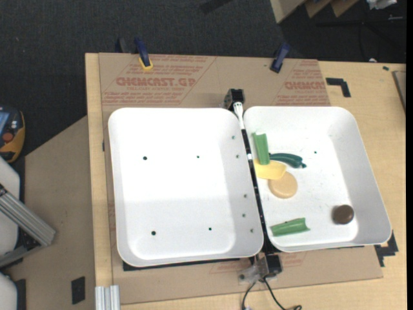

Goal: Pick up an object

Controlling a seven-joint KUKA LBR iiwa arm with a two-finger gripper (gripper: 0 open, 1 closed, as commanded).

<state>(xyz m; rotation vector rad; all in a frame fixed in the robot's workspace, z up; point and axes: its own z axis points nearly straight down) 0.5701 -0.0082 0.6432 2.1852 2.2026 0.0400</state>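
The small round brown ball (342, 214) in the right white bin (361, 147) looks hard and light; grab its sides. The claw's state I cannot tell.

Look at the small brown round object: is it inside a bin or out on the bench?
Inside. The brown round object rests on the floor of the right bin, near its lower right corner, apart from the other pieces.

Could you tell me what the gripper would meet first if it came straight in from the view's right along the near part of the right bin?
Probably the right bin's outer rim, if low; above that, the brown round piece, then the short green block. Height is unclear.
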